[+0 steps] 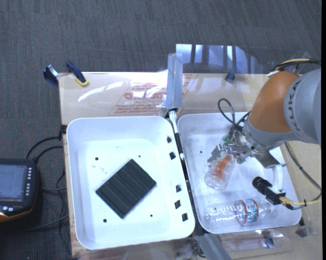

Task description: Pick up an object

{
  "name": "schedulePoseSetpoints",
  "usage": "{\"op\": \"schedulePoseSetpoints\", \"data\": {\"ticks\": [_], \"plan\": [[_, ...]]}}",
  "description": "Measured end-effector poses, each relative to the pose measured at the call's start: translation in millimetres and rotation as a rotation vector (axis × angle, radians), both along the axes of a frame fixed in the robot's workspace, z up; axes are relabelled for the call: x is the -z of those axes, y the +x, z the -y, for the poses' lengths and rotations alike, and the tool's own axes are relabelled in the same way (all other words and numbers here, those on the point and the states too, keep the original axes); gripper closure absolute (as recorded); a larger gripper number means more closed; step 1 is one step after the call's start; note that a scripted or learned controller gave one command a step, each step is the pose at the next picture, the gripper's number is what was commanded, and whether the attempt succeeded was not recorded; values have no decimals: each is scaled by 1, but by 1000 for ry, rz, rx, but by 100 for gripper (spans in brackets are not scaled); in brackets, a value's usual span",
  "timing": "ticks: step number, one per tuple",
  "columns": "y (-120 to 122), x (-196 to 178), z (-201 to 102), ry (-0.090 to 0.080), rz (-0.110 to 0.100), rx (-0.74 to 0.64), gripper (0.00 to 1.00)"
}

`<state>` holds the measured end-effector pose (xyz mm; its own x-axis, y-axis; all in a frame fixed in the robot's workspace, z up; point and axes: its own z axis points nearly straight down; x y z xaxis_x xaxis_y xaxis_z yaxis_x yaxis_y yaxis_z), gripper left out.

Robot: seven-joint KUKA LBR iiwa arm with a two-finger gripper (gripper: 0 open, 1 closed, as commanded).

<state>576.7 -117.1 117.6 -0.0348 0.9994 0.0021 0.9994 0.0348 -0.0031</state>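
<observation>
Left bin [72, 145]: one black ribbed pad [126, 187], flat on the floor of the bin, turned cornerwise, near the middle.

Right bin [194, 137]: two clear items.
- Small clear container [217, 174] with something orange inside. It lies tilted around the bin's centre.
- Clear plastic bottle [238, 212] with a bluish label. It lies on its side along the near wall, just below the container and apart from it.

Arm enters from the right, with its orange band over the right bin's far right side. Pincer [226, 151] sits low over the upper end of the small container. It may be touching that end, but the view is too blurred there to be sure. Pincer open or closed: cannot tell. Nothing is visibly lifted; both clear items and the pad rest in their bins.

Bench [98, 93]: two blue clamps [52, 73] at the far left corner. On the carpet left of the bench, a handheld pendant [8, 184] with a lit screen, cables trailing from it.
</observation>
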Motion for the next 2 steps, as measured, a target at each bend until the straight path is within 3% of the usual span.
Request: {"op": "schedulePoseSetpoints", "data": {"ticks": [1,2], "plan": [[9,24,23,6,2,-11,0],[8,14,24,8,-1,-7,100]]}}
